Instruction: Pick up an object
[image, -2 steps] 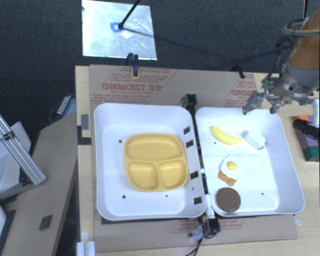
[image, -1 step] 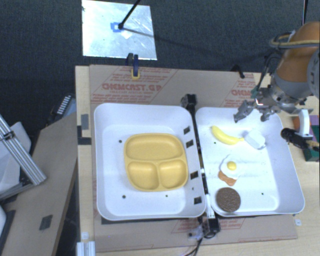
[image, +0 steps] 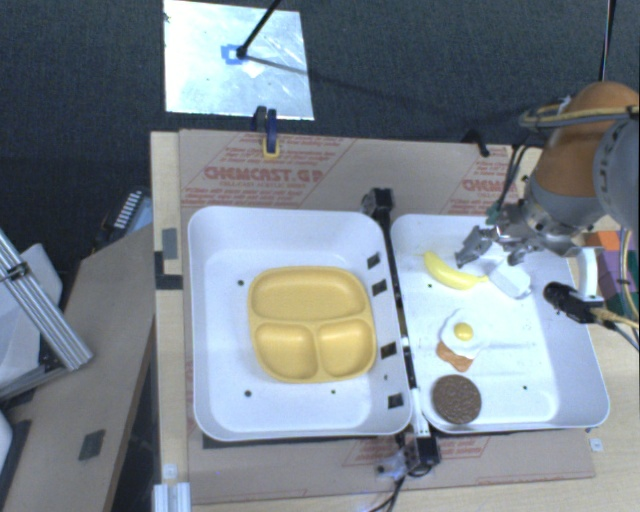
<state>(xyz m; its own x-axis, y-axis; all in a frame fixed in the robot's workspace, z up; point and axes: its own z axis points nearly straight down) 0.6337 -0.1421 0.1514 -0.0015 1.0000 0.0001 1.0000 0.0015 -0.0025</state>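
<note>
**Two bins, arm over the right one**

Two shallow white bins sit side by side on the table. Left bin (image: 210, 300): a yellow divided tray (image: 308, 322) lies near its middle, three compartments, flat on the floor of the bin. Right bin (image: 560, 370): four items. A yellow banana (image: 452, 273) lies in the upper half, toward the divider. Just right of it, a small white object (image: 510, 283), kind unclear. Lower down, a toy fried egg (image: 461, 334), white with yellow yolk, overlapping an orange piece at its lower left edge. Below that, near the front wall, a round brown cookie (image: 457, 398).

The arm enters from the right, orange band high at the frame edge. The gripper (image: 497, 243) hangs over the upper part of the right bin, above and just right of the banana. Jaws appear spread, metal fingers (image: 474, 243) splayed apart, nothing between them. Whether a fingertip touches the banana cannot be told.
</note>
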